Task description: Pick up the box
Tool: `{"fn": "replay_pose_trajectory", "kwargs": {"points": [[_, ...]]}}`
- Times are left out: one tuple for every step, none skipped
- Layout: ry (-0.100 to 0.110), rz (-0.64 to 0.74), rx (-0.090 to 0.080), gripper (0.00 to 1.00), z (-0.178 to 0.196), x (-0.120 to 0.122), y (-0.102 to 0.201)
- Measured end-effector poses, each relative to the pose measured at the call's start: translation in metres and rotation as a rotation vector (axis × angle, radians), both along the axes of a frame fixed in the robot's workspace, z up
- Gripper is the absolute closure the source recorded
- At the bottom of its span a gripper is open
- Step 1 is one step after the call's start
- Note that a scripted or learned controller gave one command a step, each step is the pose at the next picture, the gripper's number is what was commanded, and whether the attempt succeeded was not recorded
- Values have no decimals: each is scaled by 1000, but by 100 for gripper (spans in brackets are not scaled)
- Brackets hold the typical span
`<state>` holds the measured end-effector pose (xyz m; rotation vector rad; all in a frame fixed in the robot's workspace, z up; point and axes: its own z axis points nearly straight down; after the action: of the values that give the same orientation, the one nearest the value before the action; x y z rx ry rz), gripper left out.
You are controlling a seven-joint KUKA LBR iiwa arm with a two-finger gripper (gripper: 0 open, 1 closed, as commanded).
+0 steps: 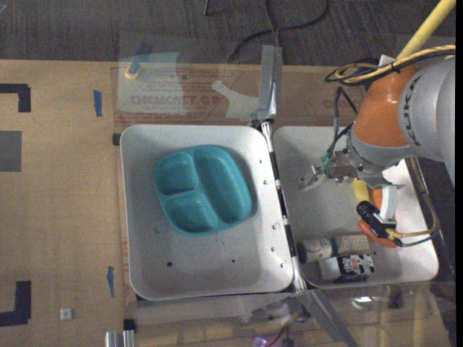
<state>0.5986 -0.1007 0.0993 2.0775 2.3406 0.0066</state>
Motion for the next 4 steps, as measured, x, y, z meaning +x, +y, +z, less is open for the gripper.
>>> {"fn": "replay_pose_trajectory", "kwargs": {"points": [[5,-54,3,0,-11,-70,-48],[-2,-59,-3,100,-1,-69,-52],[-2,-59,-2,0,-1,-69,-52],[11,-150,5,0,11,-12,-19]]}}
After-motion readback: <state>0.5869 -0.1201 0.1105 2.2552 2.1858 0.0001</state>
